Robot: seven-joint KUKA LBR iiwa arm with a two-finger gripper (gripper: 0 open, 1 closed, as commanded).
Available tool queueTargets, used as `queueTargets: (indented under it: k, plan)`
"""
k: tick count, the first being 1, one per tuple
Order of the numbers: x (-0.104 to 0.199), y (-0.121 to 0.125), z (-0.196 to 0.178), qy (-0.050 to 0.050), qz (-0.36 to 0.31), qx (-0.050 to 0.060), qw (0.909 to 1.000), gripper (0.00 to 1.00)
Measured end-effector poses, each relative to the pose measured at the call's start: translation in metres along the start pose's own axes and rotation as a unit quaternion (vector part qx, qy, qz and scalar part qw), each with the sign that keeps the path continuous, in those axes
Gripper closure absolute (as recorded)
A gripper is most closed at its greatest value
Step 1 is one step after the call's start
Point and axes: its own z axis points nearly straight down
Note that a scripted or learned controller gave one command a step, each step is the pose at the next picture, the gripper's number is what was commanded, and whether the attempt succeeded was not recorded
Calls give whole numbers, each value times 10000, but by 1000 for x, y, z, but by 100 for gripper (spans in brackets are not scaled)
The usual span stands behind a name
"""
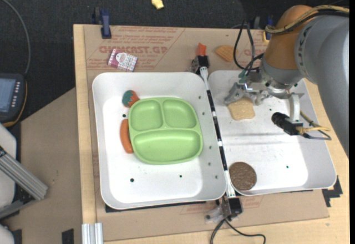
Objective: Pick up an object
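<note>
Grey arm with orange wrist band is reaching into the right white bin [310,173]. Its gripper [248,92] is sitting at the bin's far-left area, right over a tan bread-like slice [242,110]; can't tell finger state. Round brown patty [243,176] is lying at the near-left corner. Left white bin [111,171] is holding a green divided plastic tray [165,130], with an orange sausage-shaped toy [126,136] touching its left edge.
</note>
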Motion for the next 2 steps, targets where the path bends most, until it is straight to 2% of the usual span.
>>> queueTargets:
  k: [2]
  plan:
    - [9, -3, 0, 2, 1, 21, 10000, 0]
